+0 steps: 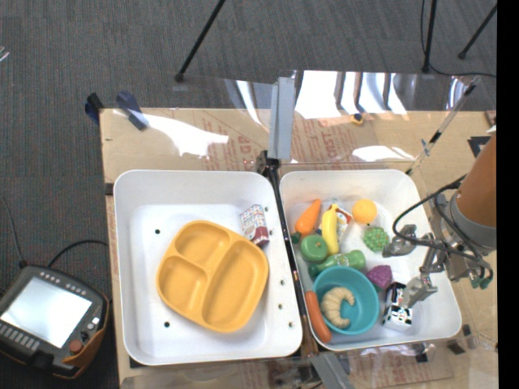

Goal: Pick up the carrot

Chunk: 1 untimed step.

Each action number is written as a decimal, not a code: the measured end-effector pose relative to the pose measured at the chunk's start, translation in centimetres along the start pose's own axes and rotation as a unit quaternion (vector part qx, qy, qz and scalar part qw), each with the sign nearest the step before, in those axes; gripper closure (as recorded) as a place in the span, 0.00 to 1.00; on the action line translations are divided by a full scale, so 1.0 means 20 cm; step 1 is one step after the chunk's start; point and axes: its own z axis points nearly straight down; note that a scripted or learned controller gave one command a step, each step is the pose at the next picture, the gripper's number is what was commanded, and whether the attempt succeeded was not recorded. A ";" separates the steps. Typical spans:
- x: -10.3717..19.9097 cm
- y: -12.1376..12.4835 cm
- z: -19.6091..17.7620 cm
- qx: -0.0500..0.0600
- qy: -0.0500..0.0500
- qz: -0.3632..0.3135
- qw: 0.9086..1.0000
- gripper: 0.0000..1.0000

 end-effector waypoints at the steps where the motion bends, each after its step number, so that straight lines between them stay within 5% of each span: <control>1: -0.35 0.07 0.09 0.000 -0.001 0.155 0.988 0.00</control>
